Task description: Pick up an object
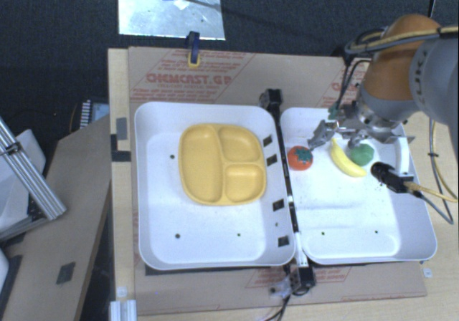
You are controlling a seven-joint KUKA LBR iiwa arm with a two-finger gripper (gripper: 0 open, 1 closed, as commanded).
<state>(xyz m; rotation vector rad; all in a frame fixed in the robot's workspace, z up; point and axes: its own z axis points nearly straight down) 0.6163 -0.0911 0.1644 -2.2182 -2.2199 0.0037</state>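
Bench: a flat brown board [215,72] printed with red lettering is seen under two shallow white bins set side by side.
Left bin [154,190]: a yellow divided plate [221,163] with three compartments is laid near its middle.
Right bin [358,233]: three small items are gathered in its far half, while the arm is seen reaching in from the right.
Arm [409,61]: the grey body and orange band are seen above the right bin's far right corner.
Gripper [326,133]: it is poised low over the far part of the right bin, just above the tomato and beside the banana; the spread of its fingers cannot be told, and nothing is seen held.
Banana [346,160]: a yellow toy banana is laid at a slant on the bin floor, touching the green item.
Tomato [300,157]: a red toy tomato with a green top is set near the bin's left wall.
Green item [362,153]: a small rounded green toy is partly hidden under the wrist.
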